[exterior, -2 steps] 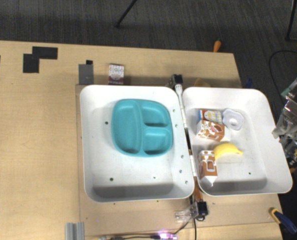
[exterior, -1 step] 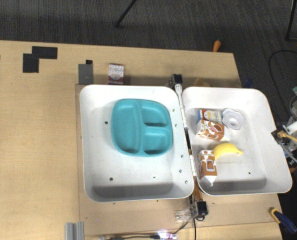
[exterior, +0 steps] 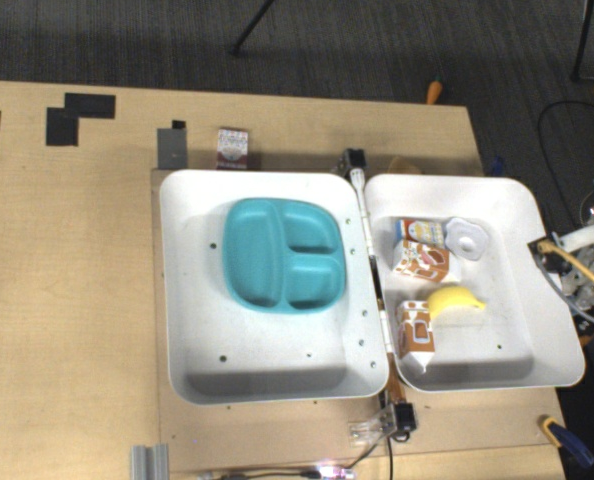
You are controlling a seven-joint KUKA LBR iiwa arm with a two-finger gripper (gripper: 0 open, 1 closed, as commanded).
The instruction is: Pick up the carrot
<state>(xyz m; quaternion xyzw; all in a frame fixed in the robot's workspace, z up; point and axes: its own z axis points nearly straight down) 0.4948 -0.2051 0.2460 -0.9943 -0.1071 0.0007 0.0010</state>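
Note:
The right white bin (exterior: pixel 537 218) holds several small items bunched at its left side. A white round-topped container (exterior: pixel 466 238) lies next to a small printed carton (exterior: pixel 422 231). Below them is an orange-and-white packet (exterior: pixel 423 261). A yellow lemon-shaped fruit (exterior: pixel 455 300) rests near the bin's middle, with a brown-orange packet (exterior: pixel 416 328) beside it at the left wall. None of these has a clear carrot shape.
The left white bin (exterior: pixel 192 358) holds a teal divided plate (exterior: pixel 282 254). A small printed box (exterior: pixel 233 147) and a grey block (exterior: pixel 172 146) stand behind that bin. White hardware with cables (exterior: pixel 582 258) sits at the right bin's right edge.

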